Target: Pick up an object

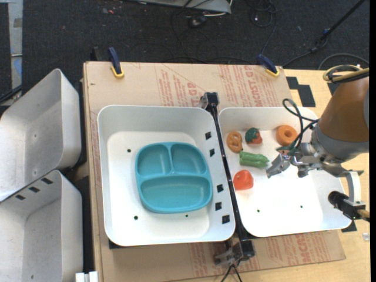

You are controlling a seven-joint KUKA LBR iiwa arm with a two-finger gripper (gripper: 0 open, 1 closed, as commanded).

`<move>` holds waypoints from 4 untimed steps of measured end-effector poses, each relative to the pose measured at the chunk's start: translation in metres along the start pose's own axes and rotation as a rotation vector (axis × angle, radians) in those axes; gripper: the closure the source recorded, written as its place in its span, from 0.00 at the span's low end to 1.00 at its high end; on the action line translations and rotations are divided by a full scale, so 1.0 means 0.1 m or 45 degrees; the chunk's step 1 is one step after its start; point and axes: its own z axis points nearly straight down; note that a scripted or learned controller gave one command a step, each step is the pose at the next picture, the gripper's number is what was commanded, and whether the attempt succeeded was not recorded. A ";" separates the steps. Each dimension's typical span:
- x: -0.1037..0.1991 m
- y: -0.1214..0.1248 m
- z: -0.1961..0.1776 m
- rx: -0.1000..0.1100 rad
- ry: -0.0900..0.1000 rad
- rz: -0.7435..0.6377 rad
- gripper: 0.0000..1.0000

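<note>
While my claw [281, 164] hangs over the right bin [294, 213], its fingers stand apart, gripping nothing. Just beside it lies the green vegetable [254, 159], with the red tomato [243, 180] near.

Overhead, slanted, seemingly mid-distance, both bins [106, 175]

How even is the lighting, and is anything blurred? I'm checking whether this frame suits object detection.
Camera view: soft, even light; the white bins show no harsh glare, and the blue tray casts only a faint shadow. The toy foods, such as the red tomato, look reasonably sharp. The gripper is slightly soft and dark, so its fingers are hard to read.
</note>
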 end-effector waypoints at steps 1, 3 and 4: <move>0.04 -0.04 0.64 0.003 0.001 0.001 0.00; 0.02 0.08 -0.07 -0.013 -0.004 -0.005 1.00; 0.00 0.09 -0.71 -0.015 -0.004 -0.006 1.00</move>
